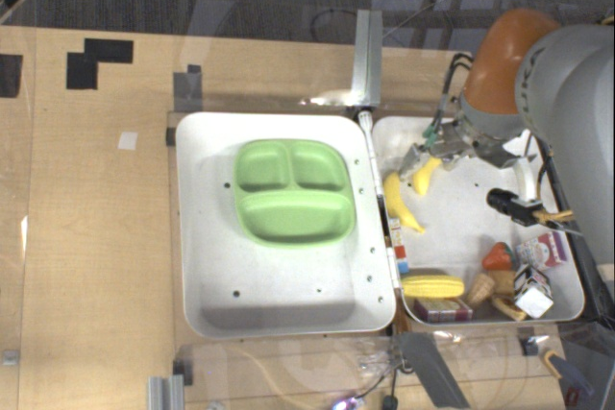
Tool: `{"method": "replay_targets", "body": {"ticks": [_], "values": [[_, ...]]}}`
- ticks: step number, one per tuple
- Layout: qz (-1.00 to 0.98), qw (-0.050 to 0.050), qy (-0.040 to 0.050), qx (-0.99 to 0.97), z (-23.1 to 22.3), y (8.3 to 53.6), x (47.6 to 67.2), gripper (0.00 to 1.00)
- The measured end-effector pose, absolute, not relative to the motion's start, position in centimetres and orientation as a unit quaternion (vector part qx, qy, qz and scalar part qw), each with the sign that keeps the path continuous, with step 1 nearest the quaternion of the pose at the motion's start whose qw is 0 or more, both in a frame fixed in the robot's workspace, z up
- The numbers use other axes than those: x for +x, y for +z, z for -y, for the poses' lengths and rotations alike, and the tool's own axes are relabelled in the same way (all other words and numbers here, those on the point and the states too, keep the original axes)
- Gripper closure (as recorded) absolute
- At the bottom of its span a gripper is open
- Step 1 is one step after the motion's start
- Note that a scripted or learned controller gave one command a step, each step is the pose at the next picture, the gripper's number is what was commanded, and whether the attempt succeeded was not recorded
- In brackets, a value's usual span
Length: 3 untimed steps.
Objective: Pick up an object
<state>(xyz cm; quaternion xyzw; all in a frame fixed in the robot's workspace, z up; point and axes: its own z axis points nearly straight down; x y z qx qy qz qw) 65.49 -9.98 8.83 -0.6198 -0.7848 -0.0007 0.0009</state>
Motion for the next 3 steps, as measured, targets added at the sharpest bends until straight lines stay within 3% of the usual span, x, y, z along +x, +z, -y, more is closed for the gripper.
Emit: {"method": "replay_targets", "body": {"ticks": [1,2,3], "values": [[0.786,0.006,0.0007,-0.618,9.8,9.6,65.4,1.00],[0.712,-0.001,-0.0015,-0.703,5.4,18.5,66.1,1.00],[0.715,-0.002,-0.0020,-0.700,5.3,19.5,66.3,1.00]]}}
